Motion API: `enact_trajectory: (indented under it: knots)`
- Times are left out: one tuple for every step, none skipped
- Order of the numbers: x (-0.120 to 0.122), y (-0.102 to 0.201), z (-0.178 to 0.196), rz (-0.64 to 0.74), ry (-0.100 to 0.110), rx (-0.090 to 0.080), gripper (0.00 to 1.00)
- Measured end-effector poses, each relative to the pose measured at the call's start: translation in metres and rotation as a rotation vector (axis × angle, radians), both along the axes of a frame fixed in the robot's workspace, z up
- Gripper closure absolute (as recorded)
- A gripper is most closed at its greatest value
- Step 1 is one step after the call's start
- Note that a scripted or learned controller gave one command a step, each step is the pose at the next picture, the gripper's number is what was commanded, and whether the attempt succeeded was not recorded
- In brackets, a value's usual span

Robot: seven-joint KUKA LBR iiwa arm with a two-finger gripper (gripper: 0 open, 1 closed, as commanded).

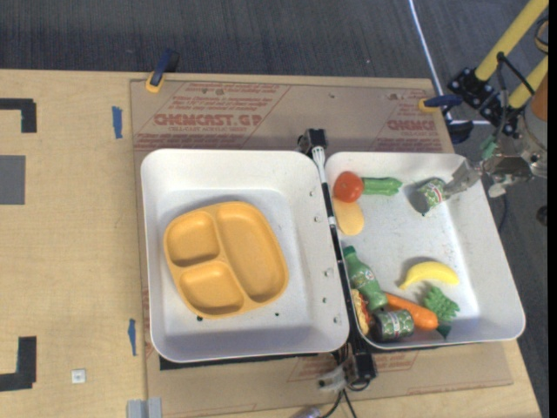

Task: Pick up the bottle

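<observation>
On the wooden table (70,259), the left white shallow bin (165,320) holds a yellow plastic divided plate (226,257) with three compartments, lying flat near the bin's middle. The right white shallow bin (483,259) carries the rest. Against its left wall lies the green plastic bottle (362,279), on its side, running from mid-bin toward the near corner, where a small green-labelled can (393,323) rests just beside its lower end. Farther back along that wall sits a red tomato-like ball (348,186) above a pale yellow oval piece (350,219), with a green pepper-like toy (381,185) touching the ball's right side. A yellow toy banana (428,274) lies near the middle, an orange carrot with green top (421,310) below it. At the far right corner, the pincer (459,178) is just beside a grey-green crumpled can (427,195); I cannot tell whether it is released or clenched. It is well apart from the bottle.
</observation>
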State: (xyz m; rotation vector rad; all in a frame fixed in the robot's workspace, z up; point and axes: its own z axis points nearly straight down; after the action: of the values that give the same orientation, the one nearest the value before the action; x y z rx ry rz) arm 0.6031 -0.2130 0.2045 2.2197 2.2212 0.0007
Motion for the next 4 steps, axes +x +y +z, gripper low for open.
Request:
enact_trajectory:
  knots:
    - [-0.036, 0.062, -0.107, -0.052, 0.002, 0.001, 0.0]
    - [0.021, 0.012, -0.116, 0.087, 0.0, 0.002, 0.0]
    - [-0.026, 0.111, -0.118, -0.412, -0.004, 0.002, 0.0]
    - [0.013, 0.19, -0.02, -0.73, 0.001, 0.001, 0.0]
